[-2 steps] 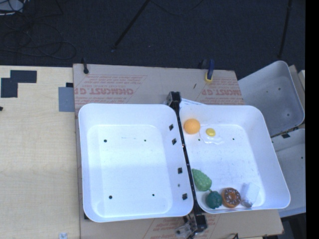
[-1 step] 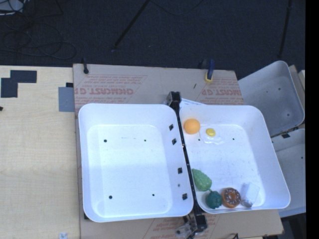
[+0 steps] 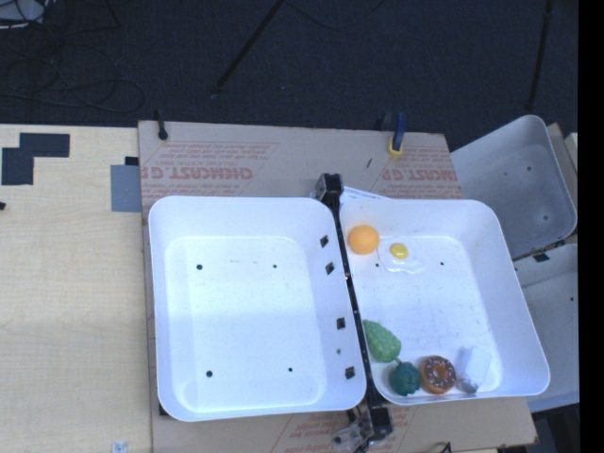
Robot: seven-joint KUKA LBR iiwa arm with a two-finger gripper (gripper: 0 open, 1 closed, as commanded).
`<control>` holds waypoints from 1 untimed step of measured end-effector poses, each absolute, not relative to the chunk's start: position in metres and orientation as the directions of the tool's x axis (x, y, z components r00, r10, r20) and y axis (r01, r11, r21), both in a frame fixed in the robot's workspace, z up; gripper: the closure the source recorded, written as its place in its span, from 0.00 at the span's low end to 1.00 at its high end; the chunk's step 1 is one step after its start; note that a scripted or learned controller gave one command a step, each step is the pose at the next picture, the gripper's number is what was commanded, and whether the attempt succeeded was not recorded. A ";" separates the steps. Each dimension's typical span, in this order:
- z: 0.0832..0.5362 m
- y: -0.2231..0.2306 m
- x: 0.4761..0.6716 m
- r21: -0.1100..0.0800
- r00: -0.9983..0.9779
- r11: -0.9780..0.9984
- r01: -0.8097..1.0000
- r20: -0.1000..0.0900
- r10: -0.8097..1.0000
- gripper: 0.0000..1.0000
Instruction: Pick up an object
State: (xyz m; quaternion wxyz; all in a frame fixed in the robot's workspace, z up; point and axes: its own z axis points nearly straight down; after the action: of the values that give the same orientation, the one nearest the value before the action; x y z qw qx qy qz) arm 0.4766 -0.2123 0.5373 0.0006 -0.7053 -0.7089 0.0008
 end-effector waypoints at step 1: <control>0.537 -0.188 0.515 -0.001 -0.003 0.003 1.000 -0.001 1.000 1.00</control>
State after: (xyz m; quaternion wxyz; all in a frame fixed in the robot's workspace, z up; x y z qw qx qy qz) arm 0.5150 -0.1877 0.5370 0.0000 -0.7060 -0.7082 0.0006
